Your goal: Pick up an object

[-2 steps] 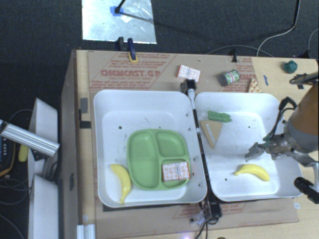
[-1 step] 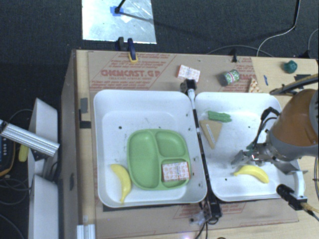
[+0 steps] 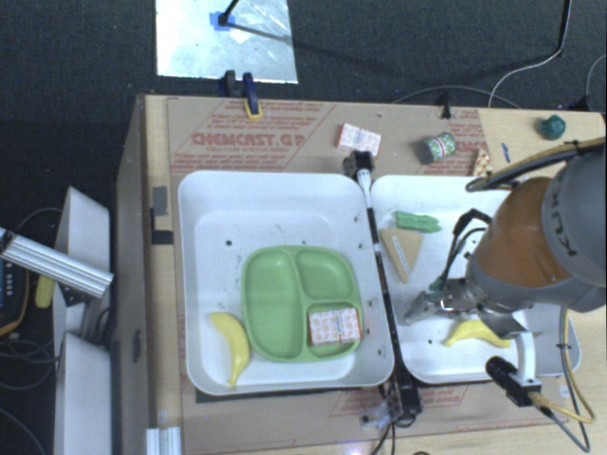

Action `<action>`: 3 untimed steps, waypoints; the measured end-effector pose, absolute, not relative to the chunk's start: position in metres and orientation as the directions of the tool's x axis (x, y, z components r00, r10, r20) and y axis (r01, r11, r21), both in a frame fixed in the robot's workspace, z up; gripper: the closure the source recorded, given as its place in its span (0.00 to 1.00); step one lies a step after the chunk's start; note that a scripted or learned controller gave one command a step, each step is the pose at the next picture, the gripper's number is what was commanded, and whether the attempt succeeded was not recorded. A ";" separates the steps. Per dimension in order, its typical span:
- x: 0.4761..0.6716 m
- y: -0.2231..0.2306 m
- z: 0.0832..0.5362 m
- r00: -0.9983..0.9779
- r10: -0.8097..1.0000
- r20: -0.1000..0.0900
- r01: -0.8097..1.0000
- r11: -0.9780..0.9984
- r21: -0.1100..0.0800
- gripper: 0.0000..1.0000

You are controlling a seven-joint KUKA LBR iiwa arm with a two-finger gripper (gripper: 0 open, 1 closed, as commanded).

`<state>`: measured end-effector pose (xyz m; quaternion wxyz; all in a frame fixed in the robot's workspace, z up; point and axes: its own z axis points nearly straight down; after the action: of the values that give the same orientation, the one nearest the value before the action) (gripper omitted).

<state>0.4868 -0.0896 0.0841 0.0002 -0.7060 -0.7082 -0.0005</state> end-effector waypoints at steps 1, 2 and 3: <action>0.487 -0.171 0.084 0.000 1.000 -0.002 1.000 0.000 0.002 0.00; 0.487 -0.109 0.101 -0.004 1.000 0.001 1.000 0.004 0.001 0.00; 0.487 -0.152 0.100 0.000 1.000 -0.001 1.000 0.000 0.001 0.00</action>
<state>0.4865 -0.1525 0.1001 -0.0009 -0.7070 -0.7072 0.0000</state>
